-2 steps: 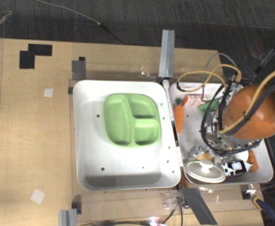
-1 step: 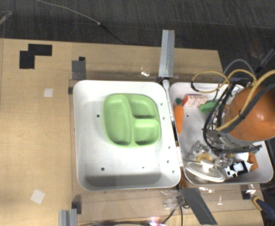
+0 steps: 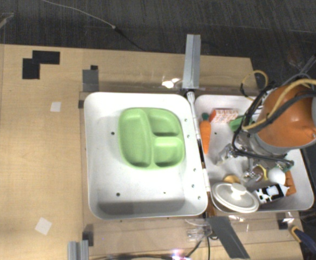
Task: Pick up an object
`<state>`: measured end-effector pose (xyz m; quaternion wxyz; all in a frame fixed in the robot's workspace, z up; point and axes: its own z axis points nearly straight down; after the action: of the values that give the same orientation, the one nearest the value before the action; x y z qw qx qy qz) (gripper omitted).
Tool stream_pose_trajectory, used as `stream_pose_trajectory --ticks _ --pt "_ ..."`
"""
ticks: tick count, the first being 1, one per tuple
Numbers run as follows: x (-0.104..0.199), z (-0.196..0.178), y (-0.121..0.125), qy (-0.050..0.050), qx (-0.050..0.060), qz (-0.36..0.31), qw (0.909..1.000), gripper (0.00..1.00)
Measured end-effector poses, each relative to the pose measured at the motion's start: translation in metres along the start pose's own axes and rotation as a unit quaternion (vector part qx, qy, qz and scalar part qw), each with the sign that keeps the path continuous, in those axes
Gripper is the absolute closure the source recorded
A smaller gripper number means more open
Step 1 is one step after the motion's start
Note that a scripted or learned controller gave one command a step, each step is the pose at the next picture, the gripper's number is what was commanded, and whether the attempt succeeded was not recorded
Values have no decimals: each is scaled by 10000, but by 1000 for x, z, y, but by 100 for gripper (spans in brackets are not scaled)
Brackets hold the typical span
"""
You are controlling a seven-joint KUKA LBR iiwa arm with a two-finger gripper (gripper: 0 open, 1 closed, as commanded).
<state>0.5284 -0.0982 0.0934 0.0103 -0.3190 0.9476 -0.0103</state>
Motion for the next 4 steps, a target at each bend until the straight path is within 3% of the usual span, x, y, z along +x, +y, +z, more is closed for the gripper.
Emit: stream_pose_trajectory --ticks 1,2,3,4 --pt "-64 1 -35 12 -77 603 9981 0" --pt "-56 3 -27 -17 -41 635 9980 0" --pt "0 2 -20 -6 -61 1018 9948 0" --pt "-71 6 -65 13 -75 1280 9917 0"
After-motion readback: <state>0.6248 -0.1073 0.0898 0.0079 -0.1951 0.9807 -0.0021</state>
